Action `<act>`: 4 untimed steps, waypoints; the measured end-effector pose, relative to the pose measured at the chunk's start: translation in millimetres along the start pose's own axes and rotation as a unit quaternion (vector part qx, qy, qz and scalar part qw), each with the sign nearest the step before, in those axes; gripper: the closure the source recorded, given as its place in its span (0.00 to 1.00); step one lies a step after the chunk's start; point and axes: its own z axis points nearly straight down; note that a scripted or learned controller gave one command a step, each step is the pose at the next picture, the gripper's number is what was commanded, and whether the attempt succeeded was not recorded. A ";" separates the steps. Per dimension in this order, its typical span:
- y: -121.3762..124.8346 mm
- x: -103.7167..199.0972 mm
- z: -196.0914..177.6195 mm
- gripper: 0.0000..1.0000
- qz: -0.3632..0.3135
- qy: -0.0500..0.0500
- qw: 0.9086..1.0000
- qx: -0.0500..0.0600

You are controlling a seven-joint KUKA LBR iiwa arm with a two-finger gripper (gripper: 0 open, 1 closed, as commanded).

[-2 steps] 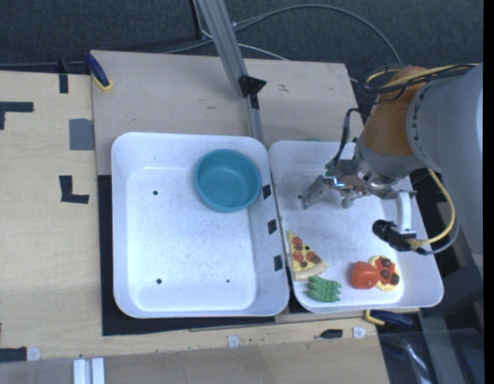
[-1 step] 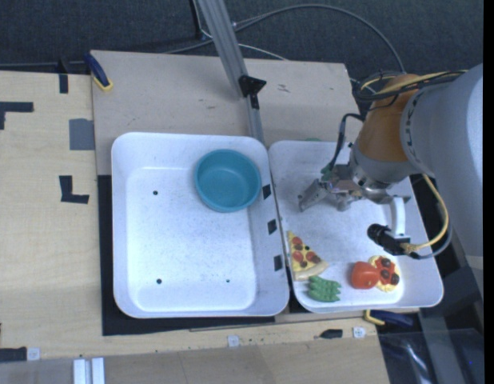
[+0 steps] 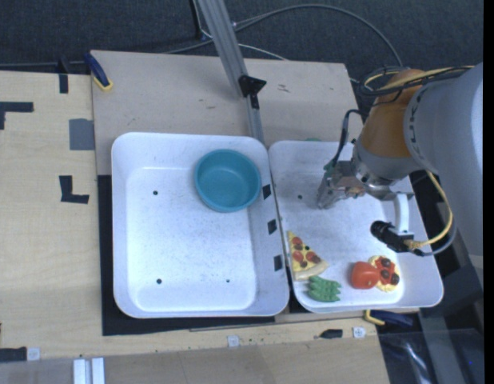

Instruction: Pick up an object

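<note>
Gripper point(image 3: 331, 194) poised low over bare floor of right bin point(image 3: 311, 166), finger state impossible to tell, nothing visibly held; candidate toys, pizza slice point(image 3: 304, 256) and tomato point(image 3: 364, 274), lie lower right; blue bowl point(image 3: 227, 180) occupies left bin point(image 3: 151, 238).

The grey arm point(image 3: 439, 126) reaches in from the right, orange band above the wrist, its gripper point(image 3: 333, 194) pointing down and leftward.
</note>
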 end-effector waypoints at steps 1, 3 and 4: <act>6.6 9.0 -52.0 1.00 0.000 0.001 1.000 -0.001; 9.3 6.1 -166.0 1.00 0.000 0.001 1.000 -0.001; 23.6 51.1 -162.7 1.00 -0.002 0.001 1.000 0.001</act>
